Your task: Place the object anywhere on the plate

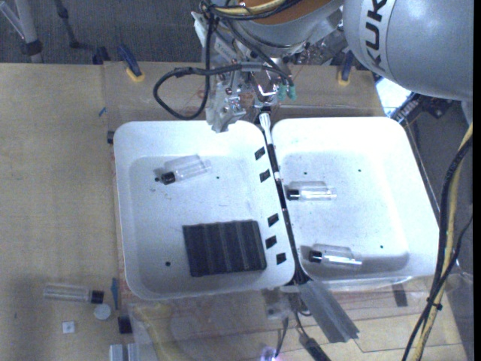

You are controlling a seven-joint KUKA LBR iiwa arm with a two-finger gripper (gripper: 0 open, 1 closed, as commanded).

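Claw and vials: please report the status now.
Claw above the left bin's far rim, nothing seen in it. One vial left bin, two right bin. Black plate bare, path clear.

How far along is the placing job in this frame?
Nothing looks done yet: the black ridged plate in the left bin carries nothing. The gripper hangs over that bin's far rim. One clear vial lies in the left bin, two in the right; picking and placing remain.
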